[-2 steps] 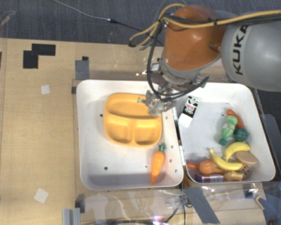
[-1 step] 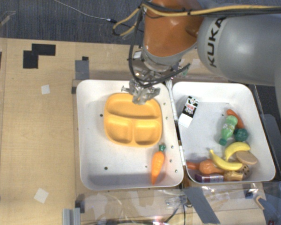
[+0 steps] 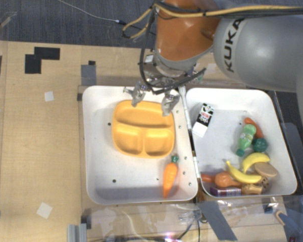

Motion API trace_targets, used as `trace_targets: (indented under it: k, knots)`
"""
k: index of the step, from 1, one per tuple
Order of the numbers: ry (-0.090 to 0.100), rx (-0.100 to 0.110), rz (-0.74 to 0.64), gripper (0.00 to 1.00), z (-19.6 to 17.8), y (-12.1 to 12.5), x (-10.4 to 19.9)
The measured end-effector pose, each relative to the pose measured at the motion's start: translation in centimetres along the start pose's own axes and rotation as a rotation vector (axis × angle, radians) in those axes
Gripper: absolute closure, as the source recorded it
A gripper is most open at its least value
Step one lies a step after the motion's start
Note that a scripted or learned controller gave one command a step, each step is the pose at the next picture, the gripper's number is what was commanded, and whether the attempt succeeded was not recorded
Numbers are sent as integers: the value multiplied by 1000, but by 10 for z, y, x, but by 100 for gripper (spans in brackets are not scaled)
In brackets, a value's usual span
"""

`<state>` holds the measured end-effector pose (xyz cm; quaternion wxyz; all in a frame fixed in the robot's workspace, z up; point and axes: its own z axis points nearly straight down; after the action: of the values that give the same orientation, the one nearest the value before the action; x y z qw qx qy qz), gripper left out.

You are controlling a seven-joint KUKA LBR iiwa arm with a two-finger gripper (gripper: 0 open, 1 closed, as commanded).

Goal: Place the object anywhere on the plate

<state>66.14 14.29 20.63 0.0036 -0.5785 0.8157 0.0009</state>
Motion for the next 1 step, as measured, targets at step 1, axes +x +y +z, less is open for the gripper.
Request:
trace_targets:
  k: [1]
  knots:
    - [-8,4,2,100,-11,-1,-3]
